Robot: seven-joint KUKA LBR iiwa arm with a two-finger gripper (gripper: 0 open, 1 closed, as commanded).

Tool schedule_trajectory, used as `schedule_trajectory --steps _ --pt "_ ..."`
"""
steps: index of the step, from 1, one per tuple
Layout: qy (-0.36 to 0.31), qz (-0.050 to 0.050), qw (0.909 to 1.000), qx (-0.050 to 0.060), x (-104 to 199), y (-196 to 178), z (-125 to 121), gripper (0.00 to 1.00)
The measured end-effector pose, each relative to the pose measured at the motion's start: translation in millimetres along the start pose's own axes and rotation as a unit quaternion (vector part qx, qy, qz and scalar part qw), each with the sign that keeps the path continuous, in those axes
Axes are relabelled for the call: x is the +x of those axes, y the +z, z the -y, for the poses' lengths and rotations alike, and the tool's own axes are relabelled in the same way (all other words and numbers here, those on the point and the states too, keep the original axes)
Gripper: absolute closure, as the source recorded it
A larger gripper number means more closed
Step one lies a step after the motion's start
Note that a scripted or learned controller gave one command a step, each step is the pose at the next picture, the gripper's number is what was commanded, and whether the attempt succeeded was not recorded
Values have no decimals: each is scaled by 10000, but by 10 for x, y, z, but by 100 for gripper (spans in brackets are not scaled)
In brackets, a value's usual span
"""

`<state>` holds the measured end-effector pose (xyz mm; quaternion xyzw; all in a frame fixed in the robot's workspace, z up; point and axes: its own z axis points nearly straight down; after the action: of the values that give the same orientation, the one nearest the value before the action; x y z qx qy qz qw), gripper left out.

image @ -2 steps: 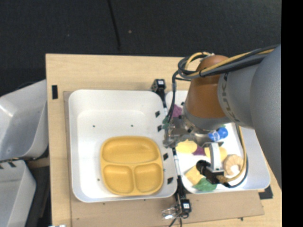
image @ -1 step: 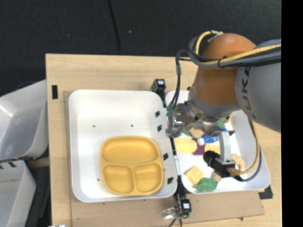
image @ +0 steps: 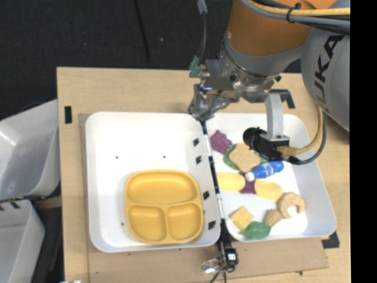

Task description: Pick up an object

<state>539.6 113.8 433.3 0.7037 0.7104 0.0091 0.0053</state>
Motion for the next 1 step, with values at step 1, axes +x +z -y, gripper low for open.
schedule_trajectory --steps 1 --pt "60 50 9998 177 -288 1601 81 100"
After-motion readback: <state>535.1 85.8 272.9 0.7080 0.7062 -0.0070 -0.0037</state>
